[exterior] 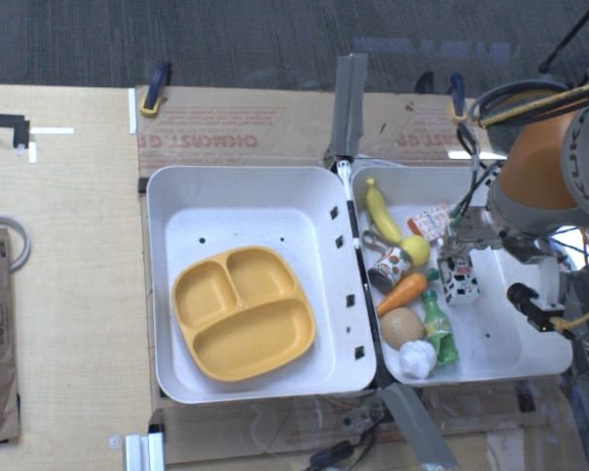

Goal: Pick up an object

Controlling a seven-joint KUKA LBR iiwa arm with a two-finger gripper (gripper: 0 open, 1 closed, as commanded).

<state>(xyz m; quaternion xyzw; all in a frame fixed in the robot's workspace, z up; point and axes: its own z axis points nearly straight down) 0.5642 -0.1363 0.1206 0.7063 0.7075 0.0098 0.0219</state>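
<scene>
End effector (pixel 458 261) over right bin (pixel 501 356), 1 banana (pixel 380 213), 1 carrot (pixel 401 291)

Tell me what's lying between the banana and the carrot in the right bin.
In the camera view, between the banana and the carrot lie a small printed can and a lemon.

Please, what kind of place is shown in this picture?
Most likely a robotics lab bench for pick-up trials. A grey arm reaches over two white bins; one bin holds a yellow divided plate, the other toy food such as a banana and a carrot.
</scene>
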